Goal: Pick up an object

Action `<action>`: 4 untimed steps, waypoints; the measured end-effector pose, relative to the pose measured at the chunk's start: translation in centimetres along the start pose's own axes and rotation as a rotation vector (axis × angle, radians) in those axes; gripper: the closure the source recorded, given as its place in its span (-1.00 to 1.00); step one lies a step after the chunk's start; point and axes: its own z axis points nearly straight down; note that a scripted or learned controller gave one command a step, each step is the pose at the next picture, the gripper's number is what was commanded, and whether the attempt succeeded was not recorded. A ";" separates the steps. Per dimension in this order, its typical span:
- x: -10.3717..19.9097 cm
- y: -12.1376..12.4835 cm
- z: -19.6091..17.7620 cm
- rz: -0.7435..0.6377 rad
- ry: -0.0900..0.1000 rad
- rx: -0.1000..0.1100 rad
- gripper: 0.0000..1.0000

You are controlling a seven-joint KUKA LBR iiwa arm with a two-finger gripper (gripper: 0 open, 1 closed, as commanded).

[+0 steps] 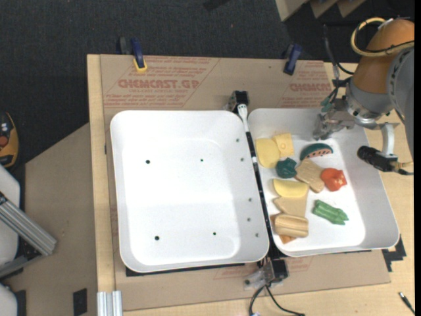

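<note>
Your claw (323,128) hung over the right bin (375,199) with its grip impossible to tell, the watermelon slice (316,151) just below it and nothing lifted yet.

One fixed camera looks down from above the bench (197,78) at a slant, set toward its near edge, so the far edge sits at the top of the frame and dark floor shows beyond it. It stands far enough back to take in both bins whole: the left bin (131,137) fills the middle, the right bin (375,203) lies toward the right side. The arm (381,64) enters at the upper right corner, cut off by the frame.
</note>
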 end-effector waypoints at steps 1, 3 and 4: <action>4.6 0.4 -10.7 -0.003 0.001 -0.007 1.00; 12.0 -4.3 -11.7 -0.005 0.004 -0.006 1.00; 20.7 0.5 -28.5 -0.008 0.004 -0.018 1.00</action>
